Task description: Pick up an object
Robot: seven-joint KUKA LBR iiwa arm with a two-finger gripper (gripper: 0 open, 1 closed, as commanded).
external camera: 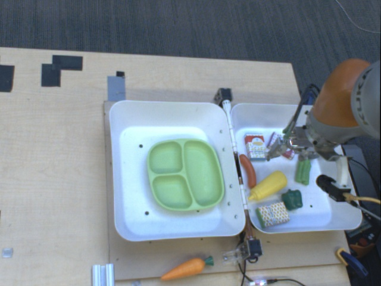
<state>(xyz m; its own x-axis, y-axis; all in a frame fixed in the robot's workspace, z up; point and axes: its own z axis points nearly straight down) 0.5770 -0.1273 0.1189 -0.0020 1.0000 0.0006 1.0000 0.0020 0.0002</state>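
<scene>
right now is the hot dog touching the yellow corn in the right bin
Cannot tell. In the camera view the hot dog and the corn lie so close near the bin's left wall that no gap or contact shows plainly.

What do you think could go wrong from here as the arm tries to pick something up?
The gripper hangs over a crowded right bin; the red box, sausage and corn lie close together, so it may nudge neighbours or close on none. The green cylinder beside it could roll away.

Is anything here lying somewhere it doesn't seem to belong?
Yes: a toy carrot lies on the wooden bench in front of the left bin, outside both bins, while the other small items sit in the right bin.
</scene>
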